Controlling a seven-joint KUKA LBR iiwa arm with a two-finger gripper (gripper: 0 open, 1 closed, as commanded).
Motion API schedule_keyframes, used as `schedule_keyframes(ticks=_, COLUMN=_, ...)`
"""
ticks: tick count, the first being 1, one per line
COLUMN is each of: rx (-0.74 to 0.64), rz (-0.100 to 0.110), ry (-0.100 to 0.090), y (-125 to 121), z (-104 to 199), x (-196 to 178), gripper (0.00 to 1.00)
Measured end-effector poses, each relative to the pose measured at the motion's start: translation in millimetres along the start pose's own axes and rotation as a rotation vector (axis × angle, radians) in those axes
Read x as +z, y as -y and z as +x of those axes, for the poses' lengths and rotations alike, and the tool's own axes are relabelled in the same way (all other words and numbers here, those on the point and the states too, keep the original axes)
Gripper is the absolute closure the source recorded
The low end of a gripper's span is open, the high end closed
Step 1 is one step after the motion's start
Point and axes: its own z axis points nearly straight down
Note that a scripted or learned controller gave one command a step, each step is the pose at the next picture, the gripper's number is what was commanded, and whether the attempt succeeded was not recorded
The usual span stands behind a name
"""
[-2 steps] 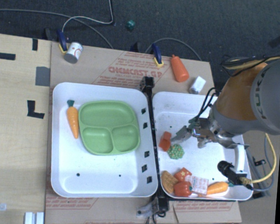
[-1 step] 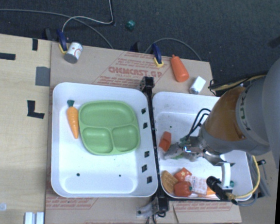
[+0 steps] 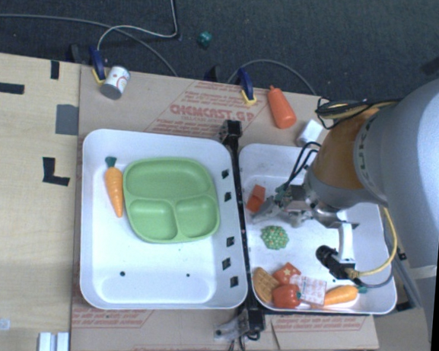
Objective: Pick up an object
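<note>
Looming largest in the frame, the grey arm with its orange band (image 3: pixel 343 155) reaches in from the right over two white bins on the surface. In the left bin (image 3: pixel 93 221), an orange carrot (image 3: pixel 114 188) lies just beside a green divided plate (image 3: pixel 173 200). In the right bin (image 3: pixel 381 296), a small red-orange block (image 3: pixel 256 198) sits near the dividing wall, a green bumpy piece (image 3: pixel 275 237) lies near the middle, and a cluster of toy food (image 3: pixel 294 286) crowds the near edge. Another orange piece (image 3: pixel 282 108) rests on the cardboard beyond the bins. The jaws (image 3: pixel 282 202) sit low in the right bin, just beside the red-orange block and above the green piece; whether they stand apart or together cannot be told, since the wrist hides them. Nothing is visibly gripped or raised, so the pick looks not yet done: closing on a piece and lifting it remain.
</note>
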Motion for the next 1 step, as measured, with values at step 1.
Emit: schedule_keyframes(ticks=1, rx=0.000, rz=0.002, ry=0.000, y=-81.1, z=0.2, x=1.3, gripper=0.00)
